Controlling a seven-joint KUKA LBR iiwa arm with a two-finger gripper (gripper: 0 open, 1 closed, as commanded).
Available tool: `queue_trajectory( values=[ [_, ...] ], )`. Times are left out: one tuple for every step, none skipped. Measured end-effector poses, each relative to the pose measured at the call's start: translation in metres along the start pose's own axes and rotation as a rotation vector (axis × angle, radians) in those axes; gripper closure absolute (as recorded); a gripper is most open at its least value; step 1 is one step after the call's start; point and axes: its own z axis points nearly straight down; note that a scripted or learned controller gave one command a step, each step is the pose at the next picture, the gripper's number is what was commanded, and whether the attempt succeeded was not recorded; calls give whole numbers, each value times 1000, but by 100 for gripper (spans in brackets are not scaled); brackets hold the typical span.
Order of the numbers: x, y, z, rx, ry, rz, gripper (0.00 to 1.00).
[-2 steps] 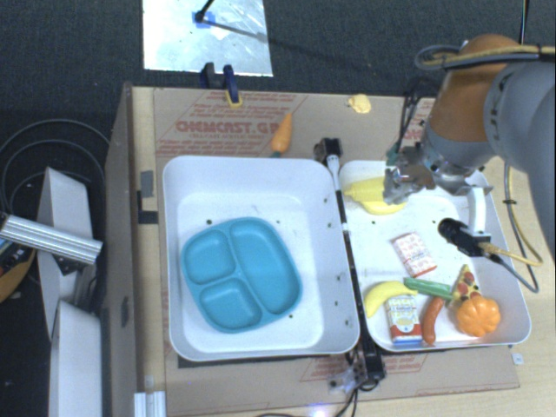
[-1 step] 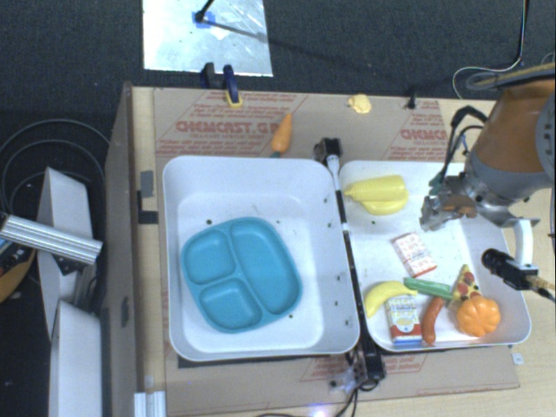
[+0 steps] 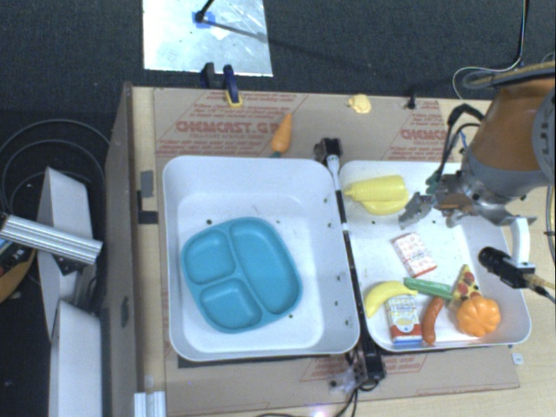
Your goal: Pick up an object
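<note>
Nearest the camera, along the lower edge of the right bin [image 3: 519, 333], lies a cluster of toy foods: a small carton [image 3: 403, 319] with a red and white label whose print is too small to read, a red sausage [image 3: 432, 318] leaning beside it, an orange pumpkin [image 3: 479, 315] at the lower right corner, a pizza slice [image 3: 466, 281] just above the pumpkin, a green bean-like piece [image 3: 427, 287], and a banana [image 3: 383, 295] curving by the bin's left wall. A little farther up, near the middle of the bin floor, sits a small red and white packet [image 3: 413, 252], its writing unreadable. At the far left corner of this bin rests a yellow corn-like piece [image 3: 379, 194].

The left bin [image 3: 187, 185] holds a blue divided plate [image 3: 241, 272], lying flat toward its lower left.

The claw [image 3: 431, 203] hangs over the upper right part of the right bin, just right of the yellow piece and above the packet. Whether it is spread or closed I cannot tell; nothing is seen in its grip. The grey arm [image 3: 512, 146] with its orange band comes in from the right edge and covers that bin's upper right corner.

Beyond the bins the desk [image 3: 252, 120] is covered with cardboard printed "CHEMCAST" in red. On it lie an orange carrot [image 3: 281, 134] and a small yellow lump [image 3: 360, 104]. Farther still, a shiny sheet [image 3: 207, 23] lies on dark floor at the upper left.
</note>
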Motion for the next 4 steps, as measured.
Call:
queue_trajectory(
  values=[
    [30, 15, 86, 4, 2, -4, 0],
    [10, 37, 101, -10, 0, -2, 0],
    [10, 35, 92, -3, 1, -2, 100],
    [50, -17, -1, -1, 3, -5, 100]
  ],
)
